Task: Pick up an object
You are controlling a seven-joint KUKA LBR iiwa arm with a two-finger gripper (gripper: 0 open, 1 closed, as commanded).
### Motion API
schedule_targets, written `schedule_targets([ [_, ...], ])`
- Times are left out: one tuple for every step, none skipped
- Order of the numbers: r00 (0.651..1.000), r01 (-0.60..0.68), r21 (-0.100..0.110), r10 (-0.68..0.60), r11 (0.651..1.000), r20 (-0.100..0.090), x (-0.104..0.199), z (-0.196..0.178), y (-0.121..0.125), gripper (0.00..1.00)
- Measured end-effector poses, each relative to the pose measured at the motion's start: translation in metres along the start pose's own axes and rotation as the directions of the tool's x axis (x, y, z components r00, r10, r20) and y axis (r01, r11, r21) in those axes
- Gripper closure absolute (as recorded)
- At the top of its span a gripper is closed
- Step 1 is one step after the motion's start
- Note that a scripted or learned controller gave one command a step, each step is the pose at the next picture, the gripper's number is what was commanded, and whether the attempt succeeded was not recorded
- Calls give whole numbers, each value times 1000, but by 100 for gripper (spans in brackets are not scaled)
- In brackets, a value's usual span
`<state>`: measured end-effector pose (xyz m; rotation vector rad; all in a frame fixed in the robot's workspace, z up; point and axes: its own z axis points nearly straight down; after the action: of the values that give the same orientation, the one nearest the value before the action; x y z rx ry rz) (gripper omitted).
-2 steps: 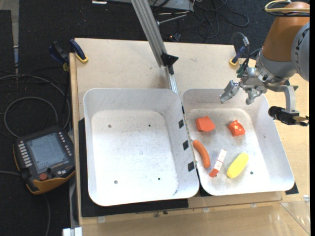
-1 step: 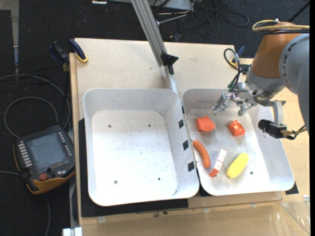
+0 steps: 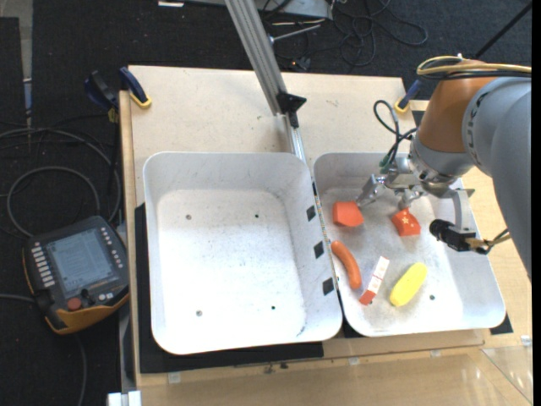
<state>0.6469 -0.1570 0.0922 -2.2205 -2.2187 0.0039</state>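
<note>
The right bin (image 3: 482,307) holds several small things. An orange block (image 3: 347,215) lies near its left wall, and a small red piece (image 3: 406,223) sits to its right. Further forward are an orange sausage-shaped piece (image 3: 346,263), a white and red stick (image 3: 374,279) and a yellow oblong piece (image 3: 407,284). My gripper (image 3: 389,197) hangs over the back of this bin, between and just behind the orange block and the red piece. It is open, its fingers spread wide with nothing between them.
The left bin (image 3: 161,176) stands beside the right one, their walls meeting in the middle. A slanted metal bar (image 3: 258,45) reaches in from the back. Blue and yellow clamps (image 3: 131,87) grip the bench edge. A teach pendant (image 3: 76,269) lies on the floor at left.
</note>
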Motion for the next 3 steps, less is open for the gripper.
schedule_targets([
  [1000,-1,-6,1,1000,1,-1,-14,2,100],
  [1000,-1,-10,1,1000,2,-4,-58,2,100],
  [1000,3,-12,-3,1000,3,-7,-121,8,100],
])
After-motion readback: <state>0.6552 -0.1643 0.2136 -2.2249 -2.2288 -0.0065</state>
